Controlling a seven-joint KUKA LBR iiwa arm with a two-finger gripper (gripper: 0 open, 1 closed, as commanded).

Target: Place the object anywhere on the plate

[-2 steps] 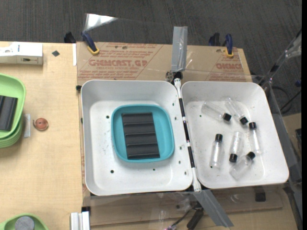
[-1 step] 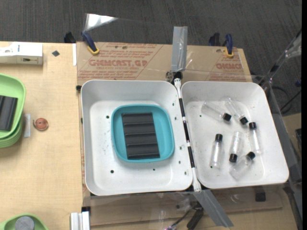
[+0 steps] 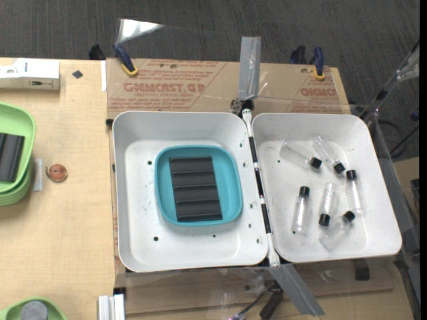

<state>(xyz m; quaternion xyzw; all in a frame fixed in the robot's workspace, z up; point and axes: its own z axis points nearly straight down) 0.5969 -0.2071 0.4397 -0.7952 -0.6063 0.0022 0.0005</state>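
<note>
A teal plate (image 3: 163, 169) rests in the left white bin (image 3: 133, 239), and a black ridged insert (image 3: 195, 187) lies across its middle. Several clear plastic vials with black caps lie scattered in the right white bin (image 3: 373, 245); one vial (image 3: 301, 209) sits near that bin's centre, another vial (image 3: 298, 155) near its upper left, and a third vial (image 3: 352, 191) toward its right side.
Behind the bins, brown cardboard (image 3: 180, 85) is held by blue-and-yellow clamps (image 3: 124, 57). A green tray (image 3: 20, 155) and a small round orange item (image 3: 57, 173) sit on the wooden bench at the left. A white box (image 3: 27, 75) lies at the far left back.
</note>
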